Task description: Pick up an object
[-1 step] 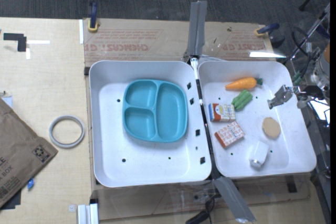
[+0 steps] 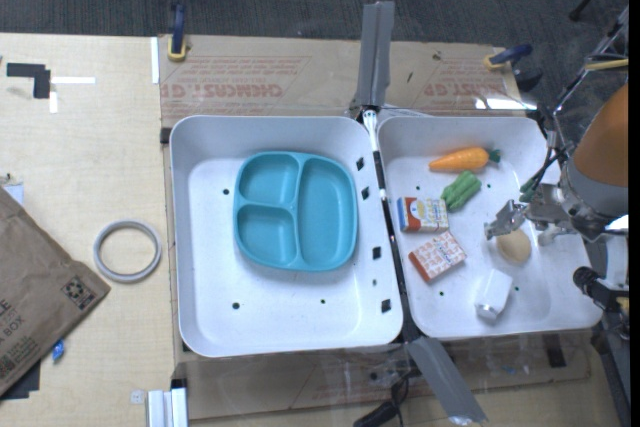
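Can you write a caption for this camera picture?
Gripper poised over a tan egg-shaped toy in the right bin.

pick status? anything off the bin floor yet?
Done: the gripper is down in the right bin, at the beige roundish object.
In hand: nothing visibly between its fingers; that object lies on the bin floor.
Left: the grasp and lift. The carrot, green piece, two small boxes and white cup lie untouched.

Left bin roomy around tray; right bin cluttered.
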